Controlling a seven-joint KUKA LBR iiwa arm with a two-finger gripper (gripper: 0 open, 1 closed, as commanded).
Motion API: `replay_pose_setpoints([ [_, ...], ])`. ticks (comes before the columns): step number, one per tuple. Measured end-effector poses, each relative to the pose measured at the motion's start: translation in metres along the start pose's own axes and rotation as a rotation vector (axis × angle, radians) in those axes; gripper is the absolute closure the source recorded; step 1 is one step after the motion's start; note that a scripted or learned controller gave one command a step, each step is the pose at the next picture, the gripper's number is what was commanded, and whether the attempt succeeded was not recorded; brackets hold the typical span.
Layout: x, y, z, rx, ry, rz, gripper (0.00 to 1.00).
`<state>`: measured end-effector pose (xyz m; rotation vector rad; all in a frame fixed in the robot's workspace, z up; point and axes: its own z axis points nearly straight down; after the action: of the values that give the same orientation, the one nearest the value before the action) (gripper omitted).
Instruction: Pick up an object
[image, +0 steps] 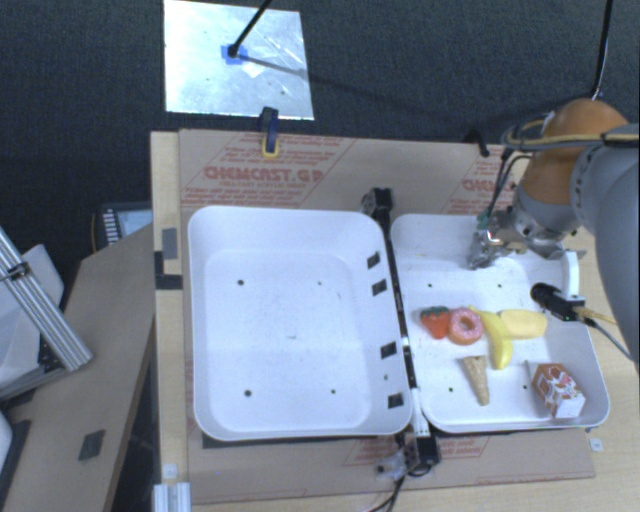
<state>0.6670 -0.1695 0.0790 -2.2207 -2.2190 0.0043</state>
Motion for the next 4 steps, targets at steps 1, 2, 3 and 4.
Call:
replay_pose_setpoints([
  [1, 0.101, 0.005, -0.114, -0.017, 0.003, -0.015, 1.0],
  [2, 0.165, 0.003, -0.183, -0.014, 0.001, -0.012, 1.0],
  [3, 0.119, -0.031, -0.101, 0.004, -0.001, 0.002, 1.0],
  [4, 0.066, -0.094, -0.001, 0.002, 0.0, 0.006, 1.0],
])
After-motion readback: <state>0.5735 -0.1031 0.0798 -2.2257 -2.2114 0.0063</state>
